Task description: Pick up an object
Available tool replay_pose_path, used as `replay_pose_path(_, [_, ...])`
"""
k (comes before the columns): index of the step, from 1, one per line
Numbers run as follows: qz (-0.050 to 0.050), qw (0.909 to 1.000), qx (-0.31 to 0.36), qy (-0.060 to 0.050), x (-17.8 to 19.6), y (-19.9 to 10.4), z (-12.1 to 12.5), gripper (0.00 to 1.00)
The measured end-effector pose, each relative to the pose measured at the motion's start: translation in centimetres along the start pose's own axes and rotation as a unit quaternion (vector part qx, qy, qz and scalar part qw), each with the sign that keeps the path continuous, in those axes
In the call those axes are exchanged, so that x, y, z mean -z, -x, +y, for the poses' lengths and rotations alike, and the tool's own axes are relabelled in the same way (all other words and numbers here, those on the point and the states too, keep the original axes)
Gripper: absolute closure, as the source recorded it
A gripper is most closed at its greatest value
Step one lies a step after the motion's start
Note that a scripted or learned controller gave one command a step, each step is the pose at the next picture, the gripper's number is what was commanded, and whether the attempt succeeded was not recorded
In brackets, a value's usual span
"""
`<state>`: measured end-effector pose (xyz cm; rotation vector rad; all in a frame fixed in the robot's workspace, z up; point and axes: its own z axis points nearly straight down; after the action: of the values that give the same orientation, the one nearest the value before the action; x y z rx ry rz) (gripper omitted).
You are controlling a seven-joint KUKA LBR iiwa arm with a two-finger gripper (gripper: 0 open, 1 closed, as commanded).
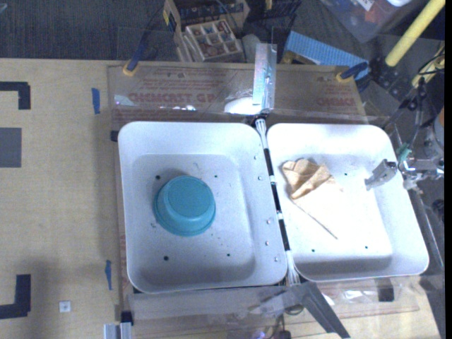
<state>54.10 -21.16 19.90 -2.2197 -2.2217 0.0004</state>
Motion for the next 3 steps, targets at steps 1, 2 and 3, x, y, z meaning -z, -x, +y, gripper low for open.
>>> replay_pose_path(1, [-0.002, 0.9984, 0.055, 0.006, -10.3, -6.8, 7.2, 0.0])
replay_pose_path(2, [-0.003, 0.9963, 0.086, 0.009, -10.5, -11.5, 6.8, 0.0])
replay_pose_path(3, [-0.001, 0.9963, 0.085, 0.011, -9.4, -11.5, 6.9, 1.0])
